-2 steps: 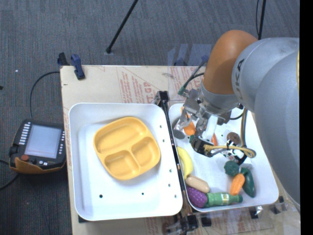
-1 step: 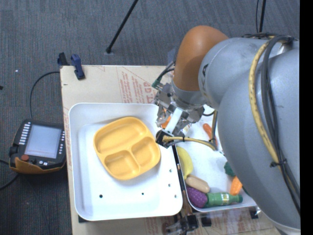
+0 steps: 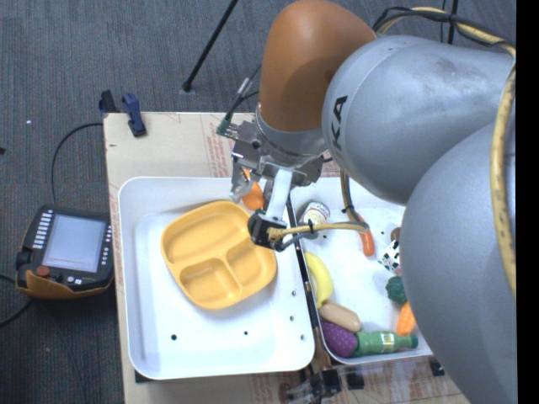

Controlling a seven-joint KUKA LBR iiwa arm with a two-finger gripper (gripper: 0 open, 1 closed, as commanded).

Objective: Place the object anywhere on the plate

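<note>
The arm (image 3: 396, 99) filled the upper right and reached down over the seam between the two bins. The left bin (image 3: 143, 310) bore the plate (image 3: 215, 263), yellow with three compartments. The right bin (image 3: 370, 297) held toy food: banana (image 3: 318, 278), purple eggplant (image 3: 338, 339), green bottle (image 3: 383, 341), carrot (image 3: 367, 241).

The gripper (image 3: 257, 194) hung at the plate's upper right edge. A small orange object (image 3: 252, 196) showed at its tip; whether it was clamped there could not be told. It looked light, stiff and smooth plastic, likely slippery, so a pinch across its middle would suit.
</note>
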